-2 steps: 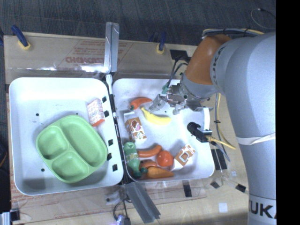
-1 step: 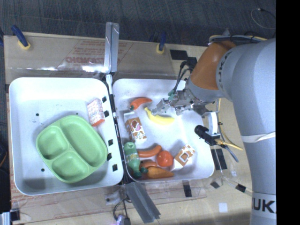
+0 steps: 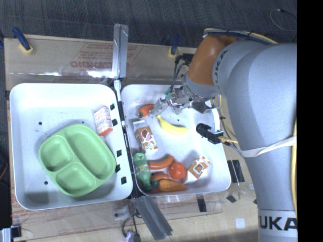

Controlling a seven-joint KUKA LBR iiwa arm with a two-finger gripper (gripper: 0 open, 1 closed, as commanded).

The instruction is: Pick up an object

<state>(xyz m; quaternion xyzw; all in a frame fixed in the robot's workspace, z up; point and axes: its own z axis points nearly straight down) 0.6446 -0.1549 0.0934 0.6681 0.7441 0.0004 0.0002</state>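
Observation:
My gripper (image 3: 170,103) hangs low over the back of the right bin (image 3: 217,183), below the orange wrist band. Just in front of it lies a yellow banana (image 3: 171,126). To its left a small orange-red piece (image 3: 146,110) rests near the bin's back left. Further forward are a white and brown carton (image 3: 146,138), a red sausage (image 3: 161,162), a tomato (image 3: 177,170), a carrot (image 3: 169,186), a green bottle (image 3: 141,168) and a second small carton (image 3: 199,167). Nothing visibly hangs from the gripper.
The left bin (image 3: 30,100) holds a green divided plate (image 3: 76,158) and a small red and white carton (image 3: 102,120). A metal divider bar (image 3: 120,54) runs between the bins. The grey arm (image 3: 257,115) covers the right side of the bench.

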